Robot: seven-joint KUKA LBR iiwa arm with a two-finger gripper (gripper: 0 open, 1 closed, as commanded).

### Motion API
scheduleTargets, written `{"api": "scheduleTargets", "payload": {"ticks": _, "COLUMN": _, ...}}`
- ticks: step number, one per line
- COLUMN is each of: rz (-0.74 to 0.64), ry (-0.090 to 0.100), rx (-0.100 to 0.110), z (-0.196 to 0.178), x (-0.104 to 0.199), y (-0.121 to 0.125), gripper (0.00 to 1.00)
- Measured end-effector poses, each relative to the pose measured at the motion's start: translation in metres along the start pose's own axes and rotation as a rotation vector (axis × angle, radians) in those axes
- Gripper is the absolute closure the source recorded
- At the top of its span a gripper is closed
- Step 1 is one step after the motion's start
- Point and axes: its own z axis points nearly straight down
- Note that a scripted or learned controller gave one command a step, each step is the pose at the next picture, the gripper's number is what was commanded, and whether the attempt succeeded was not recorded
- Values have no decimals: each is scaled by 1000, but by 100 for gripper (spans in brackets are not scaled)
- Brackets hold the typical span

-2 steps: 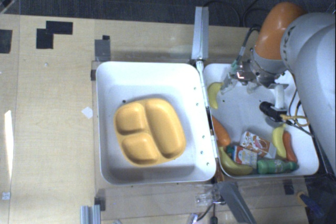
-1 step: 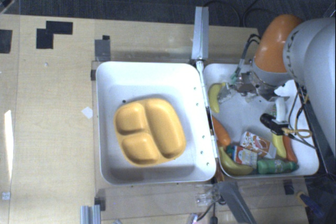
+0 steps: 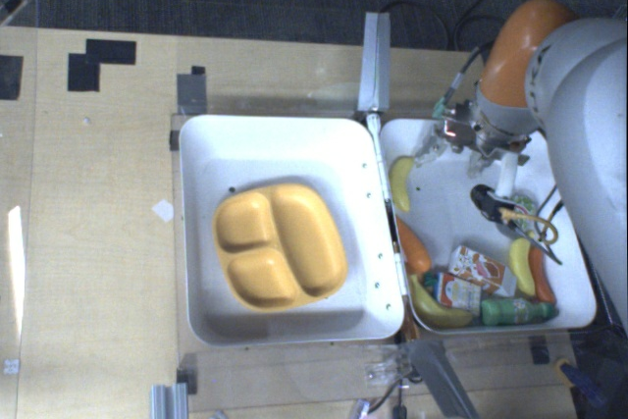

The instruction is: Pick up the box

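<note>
The box (image 3: 478, 268) lay flat in the right bin (image 3: 446, 211), in the half toward that bin's near wall and roughly midway across it, turned a little askew to the walls. It was white, with red and orange print on its upper face. The gripper (image 3: 491, 157) hung over the same bin's far half, close to the far wall and well apart from the box. From where I stood I could not make out how wide it was parted or whether anything was caught in it. The grey arm came in over the bin's outer wall, its orange band (image 3: 520, 39) standing beyond the far wall.

The bin was crowded along its near wall. A green bottle (image 3: 515, 311) lay on its side there, toward the outer corner, just beside the box. A banana (image 3: 437, 306) curled in the near corner on the side of the shared wall, touching or all but touching the box. An orange carrot (image 3: 414, 252) lay along the shared wall, and a second banana (image 3: 401, 183) lay further along it toward the far wall. Near the outer wall were a small third banana (image 3: 520, 267) and a red-orange piece (image 3: 541, 278), side by side.

Past the shared wall sat the left bin (image 3: 196, 211), holding a yellow three-part tray (image 3: 281, 243).
</note>
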Motion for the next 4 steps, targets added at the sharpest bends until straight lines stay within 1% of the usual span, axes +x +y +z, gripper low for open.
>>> {"api": "scheduleTargets", "payload": {"ticks": 1, "rz": 21, "ry": -3, "rx": -8, "z": 9, "x": 16, "y": 11, "gripper": 0}}
{"api": "scheduleTargets", "payload": {"ticks": 2, "rz": -66, "ry": -1, "rx": -2, "z": 15, "x": -29, "y": -43, "gripper": 0}}
{"api": "scheduleTargets", "payload": {"ticks": 3, "rz": 29, "ry": 1, "rx": 0, "z": 16, "x": 8, "y": -2, "gripper": 0}}
{"api": "scheduleTargets", "payload": {"ticks": 4, "rz": 52, "ry": -2, "rx": 3, "z": 16, "x": 20, "y": 7, "gripper": 0}}
